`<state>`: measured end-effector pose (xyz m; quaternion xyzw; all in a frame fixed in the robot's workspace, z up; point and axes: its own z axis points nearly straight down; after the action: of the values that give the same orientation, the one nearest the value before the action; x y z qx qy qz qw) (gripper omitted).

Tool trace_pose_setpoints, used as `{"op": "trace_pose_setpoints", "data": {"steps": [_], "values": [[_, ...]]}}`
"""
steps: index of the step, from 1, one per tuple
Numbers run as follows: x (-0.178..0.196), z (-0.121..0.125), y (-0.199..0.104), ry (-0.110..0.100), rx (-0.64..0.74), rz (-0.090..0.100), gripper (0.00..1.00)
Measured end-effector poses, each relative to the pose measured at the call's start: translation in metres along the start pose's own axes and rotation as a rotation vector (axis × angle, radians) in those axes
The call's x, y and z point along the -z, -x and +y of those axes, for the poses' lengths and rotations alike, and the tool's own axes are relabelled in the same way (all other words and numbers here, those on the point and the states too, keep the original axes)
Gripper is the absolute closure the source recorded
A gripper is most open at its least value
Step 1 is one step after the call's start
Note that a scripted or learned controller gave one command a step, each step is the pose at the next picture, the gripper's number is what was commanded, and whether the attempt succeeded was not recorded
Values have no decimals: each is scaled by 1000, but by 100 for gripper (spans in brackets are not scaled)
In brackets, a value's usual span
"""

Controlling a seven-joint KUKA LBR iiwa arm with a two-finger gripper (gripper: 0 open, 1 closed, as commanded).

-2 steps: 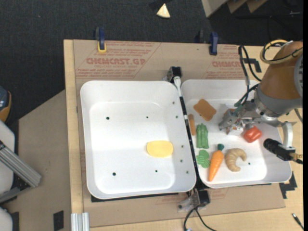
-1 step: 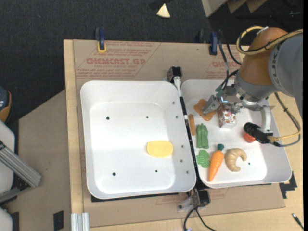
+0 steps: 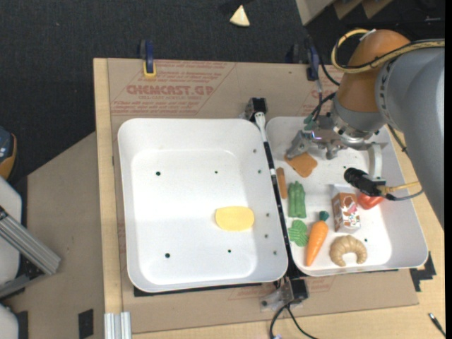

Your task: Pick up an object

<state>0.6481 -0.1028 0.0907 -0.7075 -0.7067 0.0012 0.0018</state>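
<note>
Arm (image 3: 395, 62) is reaching in from the right and hanging over the back half of the right bin (image 3: 402, 249); left bin (image 3: 141, 189) is carrying just a yellow piece (image 3: 234, 218) near its front middle, well apart from the arm. Right bin is holding the clutter: croissant (image 3: 349, 249) at front, carrot (image 3: 316, 239) beside it lying slanted, milk carton (image 3: 345, 211) behind the croissant, green pieces (image 3: 296, 199) along the divider, a red piece (image 3: 369, 201) by the carton. Gripper (image 3: 311, 147) is sitting low at the bin's back left, and the toast-coloured piece (image 3: 304, 164) is lying just under and slightly in front of it, toward the divider side, touching or nearly touching the tool. That's looking like the target: nearest object by far, flat, no clear long axis, so approach is basically straight down. Can't tell how the jaws are standing, the wrist body is blocking them, and can't tell if the piece is actually being gripped.
</note>
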Motion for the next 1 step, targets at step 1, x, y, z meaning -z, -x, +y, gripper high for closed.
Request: {"op": "trace_pose_setpoints", "data": {"steps": [1], "values": [[233, 10, -38, 26, 6, -3, 0]]}}
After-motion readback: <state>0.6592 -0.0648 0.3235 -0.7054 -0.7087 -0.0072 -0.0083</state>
